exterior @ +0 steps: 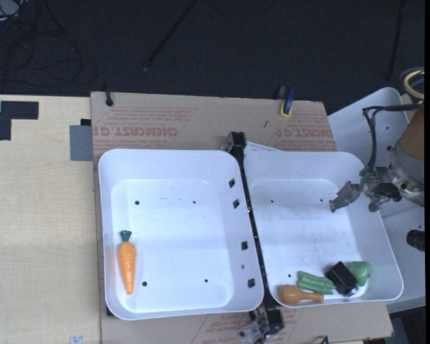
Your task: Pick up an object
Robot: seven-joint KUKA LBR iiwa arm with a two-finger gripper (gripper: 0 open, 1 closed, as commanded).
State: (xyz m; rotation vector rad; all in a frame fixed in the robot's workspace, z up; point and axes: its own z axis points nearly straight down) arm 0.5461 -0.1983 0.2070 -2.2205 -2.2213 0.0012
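Note:
An orange toy carrot lies at the front left of the left bin. In the front right corner of the right bin sits a cluster: a green pea pod, a black block, a green piece and a tan pear-shaped piece. My gripper hovers over the right bin's right side, well behind that cluster. It is open, with nothing between its grey fingers.
A black divider rail runs between the two bins. Both bins rest on a cardboard sheet bearing a blue and yellow clamp at its back edge. Cables hang by the arm at the right.

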